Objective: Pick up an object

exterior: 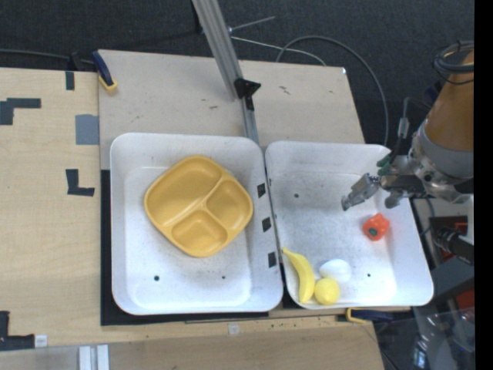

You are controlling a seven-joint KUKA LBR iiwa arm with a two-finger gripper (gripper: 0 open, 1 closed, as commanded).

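The yellow three-compartment plastic tray [199, 205] lies in the left shallow white bin [123, 230]. In the right white bin [408, 280] my two-finger gripper [375, 191] hangs with jaws parted, gripping nothing, just above the small orange-red toy [376, 227]. Near the front wall lie a yellow banana [300, 272], a white egg-like ball [335, 268] and a yellow lemon [327, 290].

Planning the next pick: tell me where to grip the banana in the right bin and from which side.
Grip the banana at its upper middle, coming straight down with fingers across its width. Its lower end touches the yellow ball and the bin wall crowds its left, so this is likely the freest part.
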